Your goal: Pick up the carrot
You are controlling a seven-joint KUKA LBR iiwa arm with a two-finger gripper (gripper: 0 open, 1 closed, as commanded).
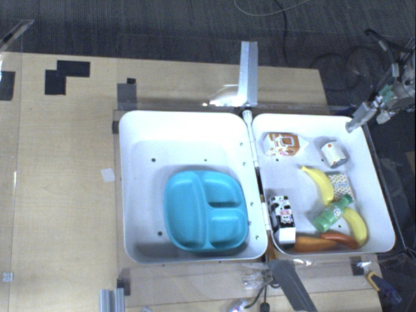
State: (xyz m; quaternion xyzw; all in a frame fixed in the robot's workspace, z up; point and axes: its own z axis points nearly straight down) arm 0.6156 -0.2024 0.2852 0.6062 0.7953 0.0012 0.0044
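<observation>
End effector point(361, 116): pale grey, slim tapered finger. Wrist section: silver-grey housing, small teal-green fitting, dark cables looping behind. Detail blurred; screws and markings too small to tell.

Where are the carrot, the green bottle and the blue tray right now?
carrot point(323, 240), camera view, middle of its orange body at the right bin's near edge.
green bottle point(330, 215), camera view, centre of its body.
blue tray point(205, 209), camera view, central divider, in the left bin.
</observation>
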